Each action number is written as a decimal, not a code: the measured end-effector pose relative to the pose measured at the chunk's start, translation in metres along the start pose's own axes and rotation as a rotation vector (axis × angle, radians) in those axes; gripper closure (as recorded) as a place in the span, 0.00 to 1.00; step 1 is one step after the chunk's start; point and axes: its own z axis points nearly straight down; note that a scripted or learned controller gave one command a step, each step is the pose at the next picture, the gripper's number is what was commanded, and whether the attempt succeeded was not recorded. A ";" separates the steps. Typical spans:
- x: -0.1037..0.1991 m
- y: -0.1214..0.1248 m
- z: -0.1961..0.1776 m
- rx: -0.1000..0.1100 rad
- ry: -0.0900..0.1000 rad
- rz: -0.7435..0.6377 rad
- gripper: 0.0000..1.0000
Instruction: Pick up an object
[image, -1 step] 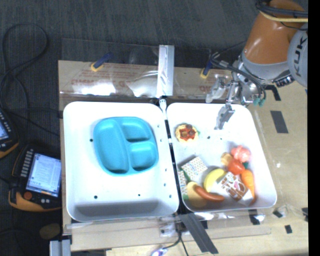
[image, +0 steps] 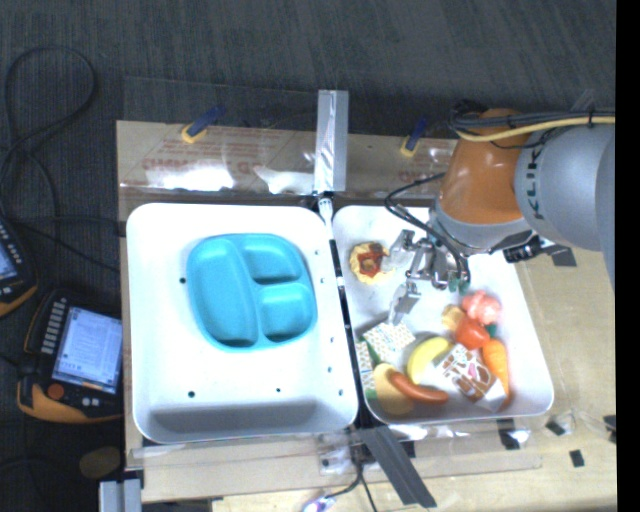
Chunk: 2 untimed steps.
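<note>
Two shallow white bins are carried side by side on the worktop (image: 560, 300). The left bin (image: 160, 400) holds a blue divided tray (image: 250, 290), set toward the bin's far half. The right bin (image: 535, 390) holds a clutter of toy food: a small round pastry with a red centre (image: 368, 260) near its far-left corner, a red tomato-like piece (image: 483, 306) by the right wall, and, crowded along the near edge, a green patterned packet (image: 385, 343), a yellow banana-like piece (image: 427, 352), a sausage (image: 420, 389), a printed box (image: 468, 373) and an orange carrot (image: 497, 365).

The arm is extended in from the right edge of the worktop, and the gripper (image: 420, 275) is lowered over the far half of the right bin, between the pastry and the tomato-like piece. The fingers are seen spread apart, and nothing is seen between them.

The task is judged to be at an early stage: the reach into the bin has been made, but no object is grasped or lifted. All the toy food is seen resting in the bin. A target is yet to be closed on, gripped firmly and raised clear of the pile. Which object is aimed at cannot be told; the pastry and the green packet lie nearest the fingers.
</note>
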 end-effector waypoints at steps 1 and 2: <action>-0.035 -0.002 -0.015 0.003 -0.002 0.510 0.00; -0.039 0.005 0.027 -0.001 -0.008 0.664 0.00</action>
